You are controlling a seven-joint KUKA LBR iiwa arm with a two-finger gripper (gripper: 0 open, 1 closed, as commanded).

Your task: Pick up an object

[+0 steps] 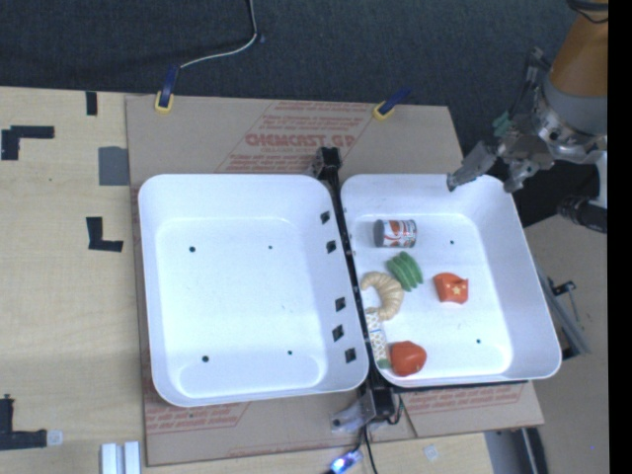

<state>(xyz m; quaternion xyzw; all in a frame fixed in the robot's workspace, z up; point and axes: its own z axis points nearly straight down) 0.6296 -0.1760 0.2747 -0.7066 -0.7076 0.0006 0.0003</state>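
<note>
The right bin [494,215] holds a small can lying on its side [395,233], a green pepper-like piece [405,269], a red strawberry-like piece [451,287], a tan croissant-shaped piece [383,294] and a red tomato-like piece [406,357]. My gripper [486,171] hangs above the bin's far right corner, apart from every object. Its two dark fingers are spread, with nothing between them.
The left bin [237,196] sits beside the right one, joined by a black clip strip [341,265]. Both rest on a cardboard sheet [286,131] held by blue and yellow clamps. A white cable [237,38] runs across the dark floor behind.
</note>
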